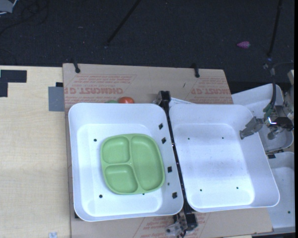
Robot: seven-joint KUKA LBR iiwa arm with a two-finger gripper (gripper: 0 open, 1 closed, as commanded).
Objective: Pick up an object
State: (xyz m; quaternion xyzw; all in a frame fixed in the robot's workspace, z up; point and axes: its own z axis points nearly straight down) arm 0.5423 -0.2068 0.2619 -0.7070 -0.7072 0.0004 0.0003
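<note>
- We see the green divided plate (132,163) lying flat in the left bin (84,118), well apart from the gripper (256,125), which sits at the far right edge of the right bin (223,202).
- The whole right bin lies between the two of them.
- We find the plate a pale green, rounded square with three compartments (one long, two smaller), its rim intact.
- Whether the gripper is released or clenched, we cannot tell; nothing shows in its grasp.
- A small red and green object (123,100) peeks out behind the left bin's far rim, on the cardboard sheet (139,83).
</note>
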